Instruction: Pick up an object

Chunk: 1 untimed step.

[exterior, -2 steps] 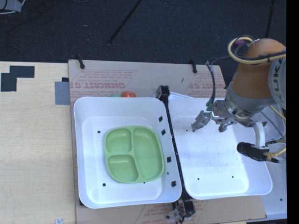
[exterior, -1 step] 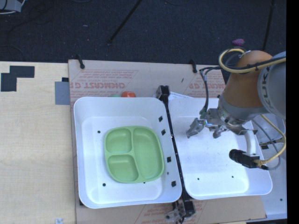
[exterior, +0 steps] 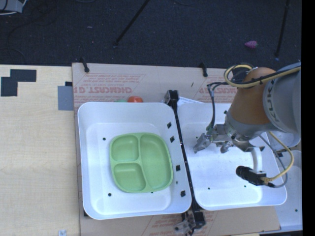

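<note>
A light green divided plate with three compartments lies flat in the middle of the left bin. My gripper hangs low over the right bin, near its left wall and close to the black divider between the bins. It points left, toward the plate, and stays apart from it. Nothing shows in the gripper.
A small orange-red object and a bit of green peek over the back rim of the left bin. A black connector on a yellow cable hangs over the right bin's right part. Cardboard lies under both bins.
</note>
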Each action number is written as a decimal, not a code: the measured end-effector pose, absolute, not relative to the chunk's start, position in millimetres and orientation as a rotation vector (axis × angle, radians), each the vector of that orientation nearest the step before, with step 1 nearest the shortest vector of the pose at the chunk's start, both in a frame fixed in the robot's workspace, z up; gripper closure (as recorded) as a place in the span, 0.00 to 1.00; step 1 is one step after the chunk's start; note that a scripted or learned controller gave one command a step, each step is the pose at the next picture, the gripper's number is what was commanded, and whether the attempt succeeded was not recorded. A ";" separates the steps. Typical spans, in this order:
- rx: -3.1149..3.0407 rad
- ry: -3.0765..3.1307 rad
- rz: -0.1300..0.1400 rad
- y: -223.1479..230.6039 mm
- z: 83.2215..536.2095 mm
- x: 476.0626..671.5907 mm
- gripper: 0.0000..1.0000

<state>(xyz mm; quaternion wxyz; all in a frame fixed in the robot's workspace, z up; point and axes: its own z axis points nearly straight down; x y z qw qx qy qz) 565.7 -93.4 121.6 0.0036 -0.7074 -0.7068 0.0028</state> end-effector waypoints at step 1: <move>-2.225 -2.211 0.005 -94.8 134.6 566.6 1.00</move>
